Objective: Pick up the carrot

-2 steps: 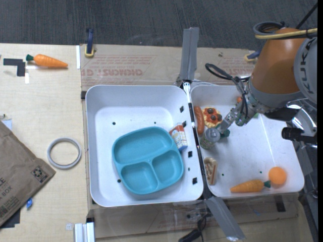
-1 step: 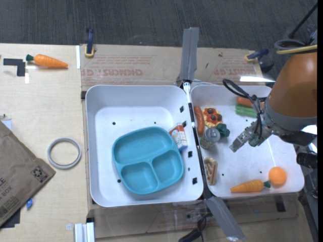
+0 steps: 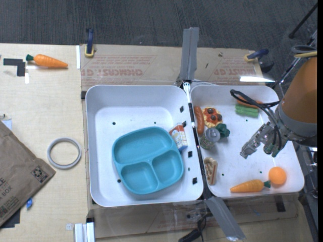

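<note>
The arm (image 3: 302,97) is bulky and rounded, and its broadest visible part is a smooth orange band with a soft sheen, paler along its upper curve. Below the band sits a grey collar, matte and darker toward its underside. A black cable (image 3: 252,102) loops out from the wrist in a thin arc, and further dark cables run alongside the grey section. The gripper (image 3: 251,148) is a cluster of grey metal links and small dark parts, angular and skeletal against the smooth arm above it. Small green fittings show among the parts near its base, beside a few darker blocks.
</note>
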Controlling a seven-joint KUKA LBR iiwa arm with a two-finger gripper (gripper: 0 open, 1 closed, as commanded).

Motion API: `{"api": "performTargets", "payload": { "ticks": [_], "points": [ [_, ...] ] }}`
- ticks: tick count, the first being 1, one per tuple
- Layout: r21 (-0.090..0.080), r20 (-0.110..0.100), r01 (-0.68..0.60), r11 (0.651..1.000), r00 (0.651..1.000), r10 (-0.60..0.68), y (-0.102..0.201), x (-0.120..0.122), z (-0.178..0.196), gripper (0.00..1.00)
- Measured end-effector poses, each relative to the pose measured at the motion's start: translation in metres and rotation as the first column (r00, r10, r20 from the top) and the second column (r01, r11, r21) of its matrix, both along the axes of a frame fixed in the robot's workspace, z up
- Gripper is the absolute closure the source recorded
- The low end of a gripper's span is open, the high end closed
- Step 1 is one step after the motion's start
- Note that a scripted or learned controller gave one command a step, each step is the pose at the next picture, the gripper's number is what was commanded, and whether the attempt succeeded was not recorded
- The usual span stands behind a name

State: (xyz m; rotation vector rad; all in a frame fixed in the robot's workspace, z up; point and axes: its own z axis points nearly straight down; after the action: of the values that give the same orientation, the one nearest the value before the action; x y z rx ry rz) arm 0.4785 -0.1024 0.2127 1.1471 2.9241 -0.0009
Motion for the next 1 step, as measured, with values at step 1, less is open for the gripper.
{"api": "performTargets", "payload": {
  "ticks": [1],
  "points": [
    [-0.001,0.003,-0.06,0.998,0.998,0.06,-0.0112,0.0004,0.0238,1.0]
  ]
}}
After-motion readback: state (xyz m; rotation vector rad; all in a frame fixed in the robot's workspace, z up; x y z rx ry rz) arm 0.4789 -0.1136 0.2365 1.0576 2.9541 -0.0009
